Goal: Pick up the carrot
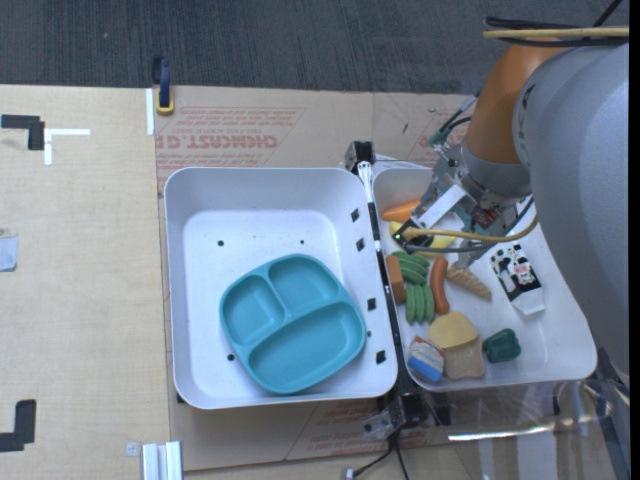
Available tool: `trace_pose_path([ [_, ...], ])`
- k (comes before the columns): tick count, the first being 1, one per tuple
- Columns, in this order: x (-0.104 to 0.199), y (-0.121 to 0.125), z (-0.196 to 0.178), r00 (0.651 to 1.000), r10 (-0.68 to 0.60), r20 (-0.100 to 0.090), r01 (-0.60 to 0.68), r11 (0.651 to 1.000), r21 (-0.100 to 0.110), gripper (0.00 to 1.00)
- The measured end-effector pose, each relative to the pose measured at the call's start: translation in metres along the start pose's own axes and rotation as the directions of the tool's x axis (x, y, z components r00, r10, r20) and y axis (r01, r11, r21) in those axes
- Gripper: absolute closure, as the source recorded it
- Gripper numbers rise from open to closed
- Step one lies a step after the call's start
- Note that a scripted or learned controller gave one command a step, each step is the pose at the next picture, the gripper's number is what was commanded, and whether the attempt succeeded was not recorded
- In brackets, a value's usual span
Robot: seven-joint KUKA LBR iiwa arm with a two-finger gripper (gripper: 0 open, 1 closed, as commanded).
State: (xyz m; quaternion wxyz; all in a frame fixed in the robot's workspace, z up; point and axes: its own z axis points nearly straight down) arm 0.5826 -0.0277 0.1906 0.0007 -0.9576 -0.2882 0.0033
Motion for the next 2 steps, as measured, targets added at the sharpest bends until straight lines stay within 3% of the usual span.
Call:
trace_pose_path([
  [2,0.0000,0.0000,0.0000,1.000,0.000,0.000,0.000,1.000,0.000,0.00],
])
